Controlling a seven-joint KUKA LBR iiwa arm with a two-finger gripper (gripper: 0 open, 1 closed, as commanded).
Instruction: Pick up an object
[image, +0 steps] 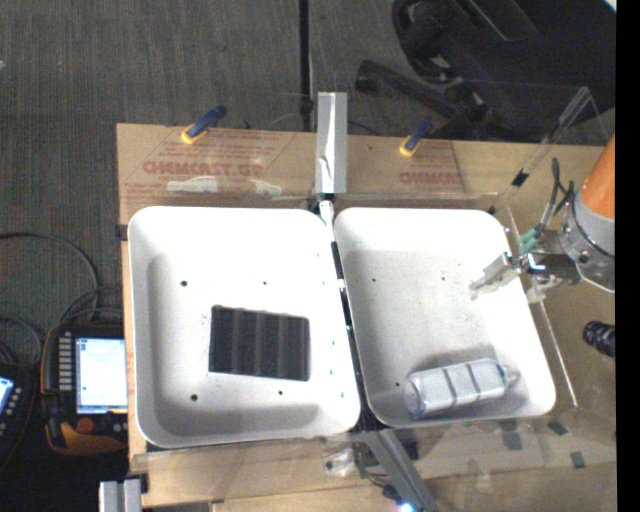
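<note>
While the grey arm with its orange band (612, 175) reaches in from the right edge of the camera view, its two-finger gripper (497, 277) is seen above the upper right part of the right shallow white bin (395, 245). How wide the gripper stands cannot be told, and nothing is seen held in it. A clear, ribbed plastic bottle-like pack (461, 386) is laid on its side near the front of the right bin, close to the front right corner and well apart from the gripper. In the left shallow white bin (170, 240), a flat, dark rectangular ribbed block (259, 343) is found near the middle of the floor. Both bins are set side by side, touching along their inner rims, on a brown board (200, 160) that is held by two blue and yellow clamps (203, 124) at its far edge.
</note>
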